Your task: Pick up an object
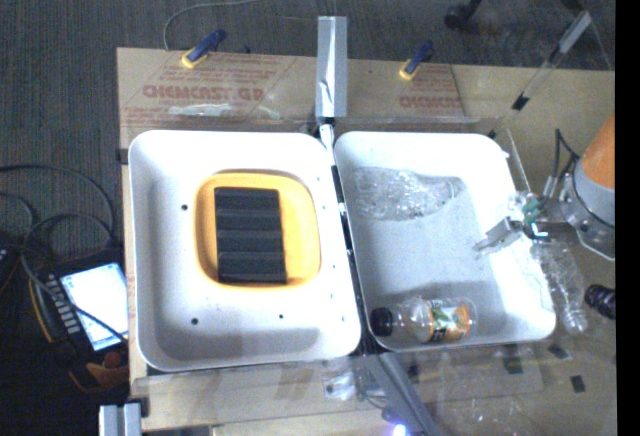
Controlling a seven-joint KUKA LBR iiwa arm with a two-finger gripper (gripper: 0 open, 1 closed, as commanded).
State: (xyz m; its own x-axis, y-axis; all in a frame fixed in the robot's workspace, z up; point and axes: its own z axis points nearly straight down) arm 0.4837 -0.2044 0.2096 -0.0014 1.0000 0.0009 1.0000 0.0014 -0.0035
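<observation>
My gripper [512,224] sits at the right rim of the right bin [430,254], just inside its edge, with the grey arm and orange band [610,169] behind it. No object shows in its grasp. A clear plastic bottle [425,320] with a black cap and amber label lies on its side at the bin's front wall, below and left of the gripper. A crumpled clear plastic piece [400,192] lies near the bin's back. The left bin [160,254] holds a yellow tray-shaped object with a black ribbed insert [252,232].
A metal post [330,74] stands at the back where the two bins meet. Two blue and yellow clamps [203,48] [416,59] grip the cardboard behind them. Clear plastic [560,279] lies outside the right bin's right edge. A tablet [90,299] and cables lie left of the bench.
</observation>
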